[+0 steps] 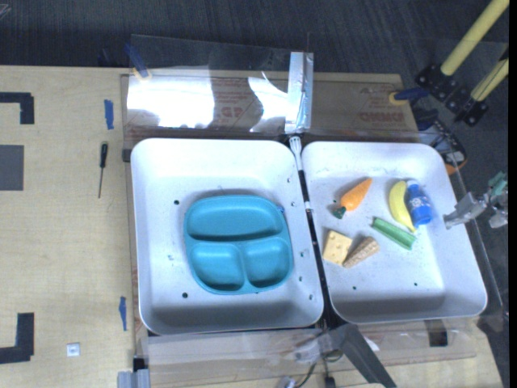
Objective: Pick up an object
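Fingers (467, 211) at the right bin's (464, 293) edge: spread or pressed, I cannot tell. Carrot (356, 194) looks light, stiff, smooth; grip its thick middle.

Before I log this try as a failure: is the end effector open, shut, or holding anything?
End effector: at the right bin's right edge, nothing visibly held; open or shut cannot be told.

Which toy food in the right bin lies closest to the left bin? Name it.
The orange carrot: its green tip reaches furthest left, past the cheese wedge, banana and green piece.
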Tool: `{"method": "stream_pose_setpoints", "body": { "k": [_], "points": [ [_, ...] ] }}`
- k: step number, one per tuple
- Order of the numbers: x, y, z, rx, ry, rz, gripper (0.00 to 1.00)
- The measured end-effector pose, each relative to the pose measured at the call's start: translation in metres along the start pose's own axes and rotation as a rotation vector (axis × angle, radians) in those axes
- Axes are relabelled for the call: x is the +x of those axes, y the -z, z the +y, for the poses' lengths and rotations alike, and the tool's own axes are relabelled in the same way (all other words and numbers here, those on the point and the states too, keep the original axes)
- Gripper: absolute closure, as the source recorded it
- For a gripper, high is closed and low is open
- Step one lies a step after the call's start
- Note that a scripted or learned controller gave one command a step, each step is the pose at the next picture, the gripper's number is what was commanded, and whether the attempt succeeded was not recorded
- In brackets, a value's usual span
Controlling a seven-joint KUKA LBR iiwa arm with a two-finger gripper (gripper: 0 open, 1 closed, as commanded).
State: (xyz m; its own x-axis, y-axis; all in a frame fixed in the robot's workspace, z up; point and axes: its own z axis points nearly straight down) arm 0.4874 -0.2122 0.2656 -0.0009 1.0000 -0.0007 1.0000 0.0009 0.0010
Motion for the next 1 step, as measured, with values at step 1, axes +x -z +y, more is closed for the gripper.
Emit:
{"method": "stream_pose_setpoints", "body": {
  "k": [1],
  "points": [
    [-0.0107,0.0279,0.0688,-0.003,0.001,-0.001,0.0]
  ]
}}
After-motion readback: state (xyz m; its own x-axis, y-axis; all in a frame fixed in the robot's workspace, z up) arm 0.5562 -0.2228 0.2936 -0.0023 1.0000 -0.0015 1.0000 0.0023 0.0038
